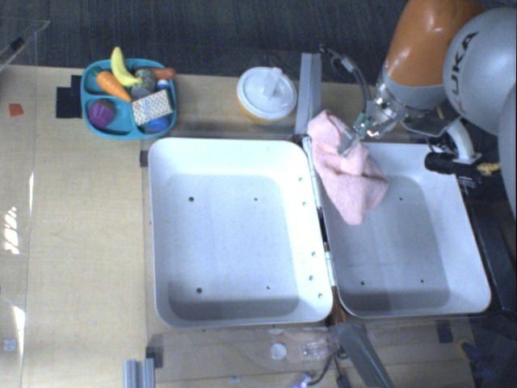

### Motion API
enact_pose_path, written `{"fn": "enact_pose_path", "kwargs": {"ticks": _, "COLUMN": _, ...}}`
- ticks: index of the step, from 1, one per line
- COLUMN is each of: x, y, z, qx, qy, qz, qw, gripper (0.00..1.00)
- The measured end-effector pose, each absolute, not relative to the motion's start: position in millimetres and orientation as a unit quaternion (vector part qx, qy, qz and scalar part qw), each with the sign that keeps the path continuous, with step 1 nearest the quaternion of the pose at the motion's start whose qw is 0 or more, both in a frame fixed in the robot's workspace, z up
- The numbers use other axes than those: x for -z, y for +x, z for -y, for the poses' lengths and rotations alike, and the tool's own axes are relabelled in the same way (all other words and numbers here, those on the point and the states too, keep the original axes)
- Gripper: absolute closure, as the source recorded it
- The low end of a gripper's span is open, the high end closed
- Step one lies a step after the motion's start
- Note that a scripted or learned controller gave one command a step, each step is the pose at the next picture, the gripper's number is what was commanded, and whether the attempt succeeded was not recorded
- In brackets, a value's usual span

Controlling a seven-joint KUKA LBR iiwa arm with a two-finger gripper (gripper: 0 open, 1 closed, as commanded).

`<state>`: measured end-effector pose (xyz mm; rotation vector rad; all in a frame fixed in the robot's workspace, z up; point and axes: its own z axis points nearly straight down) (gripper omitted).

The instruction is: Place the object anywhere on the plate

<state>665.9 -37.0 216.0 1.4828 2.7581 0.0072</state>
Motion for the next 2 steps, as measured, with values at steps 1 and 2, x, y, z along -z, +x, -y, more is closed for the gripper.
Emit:
{"fn": "enact_pose_path", "kwargs": {"ticks": 1, "x": -226.1, "y": 668.1, "z": 35.5, "qx": -0.0021, "qy": 0.471, "qz": -0.882, "qw": 0.005, "gripper": 1.0}}
{"fn": "enact_pose_path", "kwargs": {"ticks": 2, "x": -236.0, "y": 658.6, "z": -14.8, "qx": -0.0024, "qy": 0.284, "qz": -0.959, "qw": 0.005, "gripper": 1.0}}
